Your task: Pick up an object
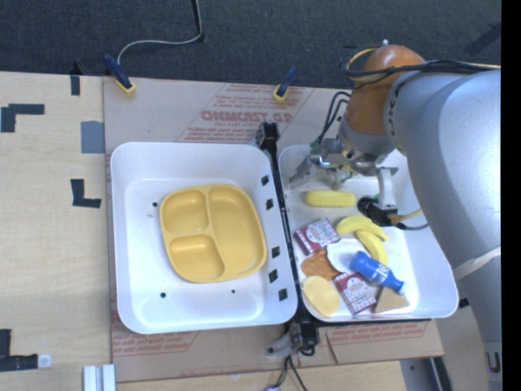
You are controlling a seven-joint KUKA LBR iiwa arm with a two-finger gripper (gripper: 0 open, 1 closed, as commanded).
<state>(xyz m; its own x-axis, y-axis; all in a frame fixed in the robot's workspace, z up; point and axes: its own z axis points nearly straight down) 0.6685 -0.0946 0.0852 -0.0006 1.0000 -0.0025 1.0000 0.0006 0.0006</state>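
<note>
Cardboard printed with red lettering, partly readable as "CHEMCAST GP", lies under two white bins on the bench, and the gripper (335, 163) hangs at the top of the right bin (431, 287), its fingers too blurred to tell whether they are spread or closed. Just below it lies a yellow corn cob (330, 198), then a banana (364, 230), small red packets (316, 234) with unreadable print and a blue bottle (377, 271). A yellow divided plate (213, 232) sits in the left bin (130, 235), while the grey arm (456, 161) covers the right bin's far edge.
</note>
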